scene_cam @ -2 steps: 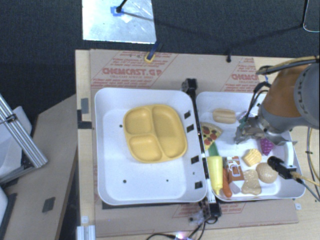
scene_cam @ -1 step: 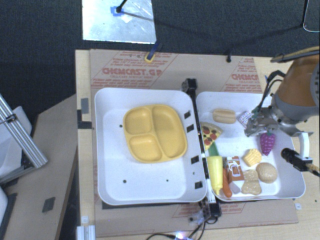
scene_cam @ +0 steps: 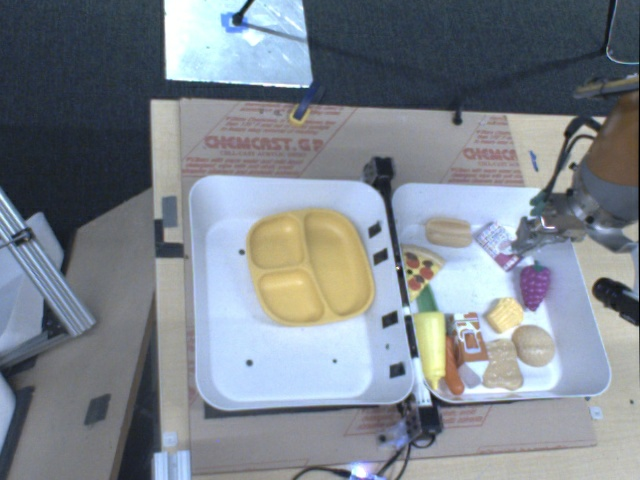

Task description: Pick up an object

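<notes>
Two smooth white bins (scene_cam: 215,298), one three-part yellow plate (scene_cam: 308,266), one bumpy purple grape bunch (scene_cam: 535,285), tool (scene_cam: 535,230) above, grip state unclear.

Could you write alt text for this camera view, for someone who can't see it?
A robot gripper hovers over the right bin, just above purple toy grapes among other play food. The left bin holds a yellow divided plate.

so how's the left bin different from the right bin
The left bin holds a single yellow divided plate; the right bin holds many small toy foods, such as purple grapes and a pizza slice. The gripper hangs over the right bin, not the left. Both are shallow and white.
</notes>
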Controlling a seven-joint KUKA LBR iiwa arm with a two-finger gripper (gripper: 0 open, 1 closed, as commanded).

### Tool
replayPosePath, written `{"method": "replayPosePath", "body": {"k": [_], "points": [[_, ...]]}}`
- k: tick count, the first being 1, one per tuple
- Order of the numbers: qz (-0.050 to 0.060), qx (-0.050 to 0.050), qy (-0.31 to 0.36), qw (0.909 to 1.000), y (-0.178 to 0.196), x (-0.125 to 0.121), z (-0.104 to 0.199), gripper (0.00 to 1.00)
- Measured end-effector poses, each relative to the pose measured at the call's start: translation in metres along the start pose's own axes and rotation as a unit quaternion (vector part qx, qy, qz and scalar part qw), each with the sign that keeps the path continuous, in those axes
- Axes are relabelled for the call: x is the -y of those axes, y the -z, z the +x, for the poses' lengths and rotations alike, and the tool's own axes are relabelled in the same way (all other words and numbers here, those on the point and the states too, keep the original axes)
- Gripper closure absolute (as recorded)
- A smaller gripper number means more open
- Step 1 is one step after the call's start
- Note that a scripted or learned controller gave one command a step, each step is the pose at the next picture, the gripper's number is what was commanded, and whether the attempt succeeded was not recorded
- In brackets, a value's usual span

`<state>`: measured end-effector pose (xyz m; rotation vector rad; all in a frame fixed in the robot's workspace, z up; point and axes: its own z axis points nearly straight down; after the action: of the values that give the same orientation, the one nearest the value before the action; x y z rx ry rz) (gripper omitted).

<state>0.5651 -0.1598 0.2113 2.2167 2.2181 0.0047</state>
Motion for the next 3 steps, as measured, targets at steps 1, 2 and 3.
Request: {"method": "replayPosePath", "body": {"k": [1,2,3], "points": [[0.001,-0.001,0.002,1.0000,0.014,-0.001,0.000,1.00],[0.002,-0.002,0.004,1.0000,0.006,-0.008,0.059,1.00],[0.002,-0.002,0.005,1.0000,0.009,-0.021,0.111,1.00]]}}
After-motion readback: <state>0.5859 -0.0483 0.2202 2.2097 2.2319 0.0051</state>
